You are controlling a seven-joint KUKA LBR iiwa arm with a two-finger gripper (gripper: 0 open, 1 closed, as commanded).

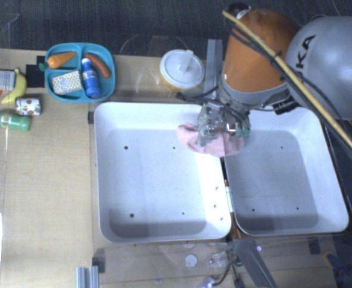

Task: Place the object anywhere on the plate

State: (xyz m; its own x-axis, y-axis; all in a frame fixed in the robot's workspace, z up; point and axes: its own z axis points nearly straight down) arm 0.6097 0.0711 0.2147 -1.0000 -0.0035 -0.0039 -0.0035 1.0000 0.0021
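- Arm [266,47] reaching in from the right of the frame, orange band above the wrist, gripper [221,128] low over the upper middle, where the two bins meet.
- Pink plate [194,138] under the gripper, straddling the seam: left part in the left bin [146,185], right part over the right bin [284,185]; much of it hidden by the wrist.
- Possibly a small greenish thing near the fingertips, but too blurred and crowded to name; object for the task not picked out with any certainty.
- Jaw state impossible to tell from here: the metal parts merge with the plate beneath.
- Upper left of the frame: blue divided tray [80,71] with toy food, and beside it a banana [15,87], a small can [27,106] and a green bottle [8,121] on the bench. White lidded cup [182,69] just above the left bin.
- Risks, as a judgement:
  - Plate resting across two rims, so likely tilted or unsteady; a downward push could tip it or slide it into one bin.
  - Anything released near the plate's edge could roll off into a bin.
  - Fingers so close to the plate could catch it and drag it on the way up.
  - With so poor a view of the grasp, an empty release is quite possible.
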